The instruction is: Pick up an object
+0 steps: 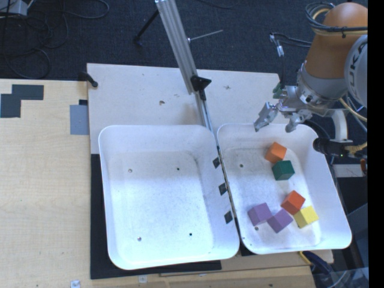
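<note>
Dark carpet with loose cables lies behind a pale bench (150, 89), which bears two shallow white bins side by side.

Item 1: left bin (114, 143), white, speckled floor, nothing lying in it.

Item 2: right bin (336, 221), white, holding six blocks.
- Orange block (276, 152), at about 1 o'clock from the bin's middle, near the far rim.
- Green block (283, 170), just beside the orange block at its 5 o'clock.
- Red-orange block (293, 201), toward 5 o'clock in the bin.
- Yellow block (306, 216), touching the red-orange block at its 5 o'clock.
- Purple block (259, 213), at 6 o'clock in the bin.
- Second purple block (279, 221), touching the first at its 4 o'clock, between it and the yellow block.

Item 3: grey aluminium rail (180, 47), slanting from 12 o'clock down to the seam between the bins, with a black clamp (200, 84) partway along.

Item 4: arm (336, 35), grey with an orange band, entering at 2 o'clock.

Item 5: gripper (278, 120), over the far rim of the right bin, at 12 o'clock from the orange block and apart from it. Fingers spread, nothing between them.
</note>
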`<state>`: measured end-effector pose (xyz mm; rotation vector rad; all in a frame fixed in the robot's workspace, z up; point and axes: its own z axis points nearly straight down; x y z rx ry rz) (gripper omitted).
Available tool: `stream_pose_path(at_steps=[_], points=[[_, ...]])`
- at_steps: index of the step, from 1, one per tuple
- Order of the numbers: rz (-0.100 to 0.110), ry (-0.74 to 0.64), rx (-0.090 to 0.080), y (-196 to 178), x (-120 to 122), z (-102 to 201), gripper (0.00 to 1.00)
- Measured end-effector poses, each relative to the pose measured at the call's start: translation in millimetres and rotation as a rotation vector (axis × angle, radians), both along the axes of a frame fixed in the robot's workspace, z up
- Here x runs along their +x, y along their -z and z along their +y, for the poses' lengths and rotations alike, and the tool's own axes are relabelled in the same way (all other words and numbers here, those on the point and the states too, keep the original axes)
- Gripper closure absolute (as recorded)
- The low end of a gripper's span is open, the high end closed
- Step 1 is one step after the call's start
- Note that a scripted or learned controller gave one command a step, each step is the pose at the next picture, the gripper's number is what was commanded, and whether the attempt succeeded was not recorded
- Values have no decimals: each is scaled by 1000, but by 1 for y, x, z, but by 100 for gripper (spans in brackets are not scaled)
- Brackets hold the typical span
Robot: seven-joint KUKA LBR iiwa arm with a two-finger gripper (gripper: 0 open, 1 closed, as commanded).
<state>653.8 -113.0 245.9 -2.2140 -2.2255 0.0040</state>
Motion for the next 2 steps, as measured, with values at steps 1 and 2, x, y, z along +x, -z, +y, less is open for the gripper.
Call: stream_pose_path(at_steps=[1, 2], points=[[0, 10, -3, 46, 14, -74, 0], [-1, 5, 0, 158, 14, -76, 0]])
